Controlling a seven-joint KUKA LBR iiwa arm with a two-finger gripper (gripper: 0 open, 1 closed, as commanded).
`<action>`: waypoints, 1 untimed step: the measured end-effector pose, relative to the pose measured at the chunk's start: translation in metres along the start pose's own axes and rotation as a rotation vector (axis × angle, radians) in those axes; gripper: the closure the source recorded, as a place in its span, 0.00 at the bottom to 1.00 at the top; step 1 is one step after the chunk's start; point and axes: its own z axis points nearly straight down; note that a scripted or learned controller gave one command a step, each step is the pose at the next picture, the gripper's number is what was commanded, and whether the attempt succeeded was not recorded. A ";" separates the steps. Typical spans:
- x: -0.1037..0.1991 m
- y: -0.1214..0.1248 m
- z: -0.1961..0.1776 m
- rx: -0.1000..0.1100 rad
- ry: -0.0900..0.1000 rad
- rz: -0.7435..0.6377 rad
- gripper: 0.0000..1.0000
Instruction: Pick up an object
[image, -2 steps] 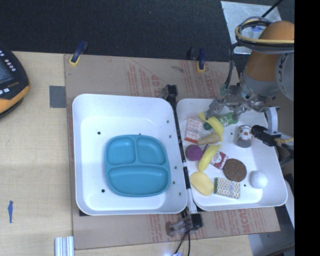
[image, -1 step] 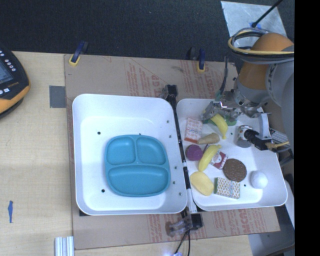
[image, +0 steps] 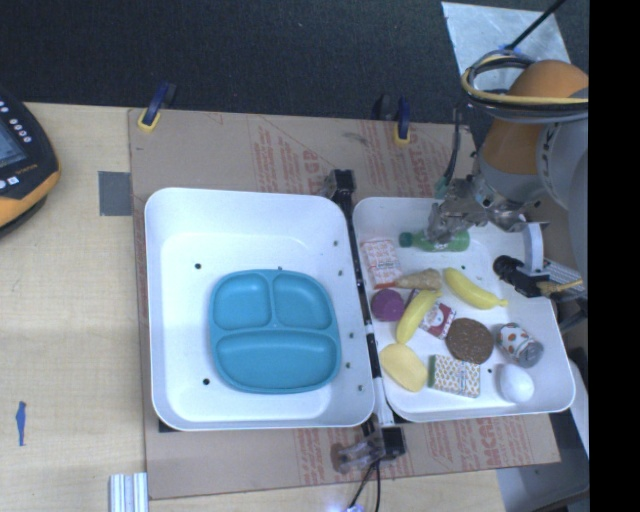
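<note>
Gripper (image: 447, 228) sat low over the green bottle (image: 436, 240) at the right bin's (image: 560, 400) upper edge; finger opening and grasp unclear.

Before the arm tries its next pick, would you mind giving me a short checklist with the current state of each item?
1. Gripper is over the right bin: ok, at its far edge.
2. Something lies beneath it to grasp: ok, a green object sits right at the fingertips.
3. Object already held between the fingers: cannot tell, too blurred.
4. Other targets within the right bin: ok, banana, brown disc and white egg lie apart from the gripper.
5. Blue divided plate lies flat in the left bin: ok.
</note>
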 end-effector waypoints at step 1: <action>-0.078 -0.003 -0.060 0.003 0.001 0.006 1.00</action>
